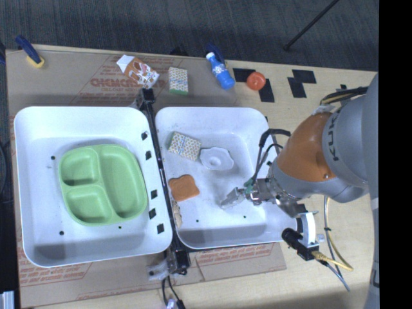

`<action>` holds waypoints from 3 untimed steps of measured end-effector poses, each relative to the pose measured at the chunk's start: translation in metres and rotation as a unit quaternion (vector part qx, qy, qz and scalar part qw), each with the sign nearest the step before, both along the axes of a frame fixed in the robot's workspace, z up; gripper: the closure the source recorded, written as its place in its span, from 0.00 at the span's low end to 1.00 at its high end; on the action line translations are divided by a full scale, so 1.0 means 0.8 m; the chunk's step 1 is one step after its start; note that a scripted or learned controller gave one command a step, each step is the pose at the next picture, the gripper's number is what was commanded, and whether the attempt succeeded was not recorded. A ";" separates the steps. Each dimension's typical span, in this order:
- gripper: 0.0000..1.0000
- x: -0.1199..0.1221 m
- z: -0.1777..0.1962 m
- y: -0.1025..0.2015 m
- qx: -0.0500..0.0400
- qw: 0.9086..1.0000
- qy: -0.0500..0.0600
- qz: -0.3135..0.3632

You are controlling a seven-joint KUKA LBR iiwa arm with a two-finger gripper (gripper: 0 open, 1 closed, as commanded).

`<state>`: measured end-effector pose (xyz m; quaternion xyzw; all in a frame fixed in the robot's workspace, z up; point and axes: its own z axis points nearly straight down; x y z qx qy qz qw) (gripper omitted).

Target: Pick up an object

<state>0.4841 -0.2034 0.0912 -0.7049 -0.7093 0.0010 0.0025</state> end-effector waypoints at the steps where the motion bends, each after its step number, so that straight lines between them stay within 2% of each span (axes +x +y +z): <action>1: 0.00 0.099 0.001 -0.009 -0.001 1.000 -0.002 0.000; 2: 0.00 -0.011 0.000 0.016 0.000 1.000 0.000 0.000; 3: 0.00 0.106 0.001 0.062 -0.001 1.000 -0.002 0.001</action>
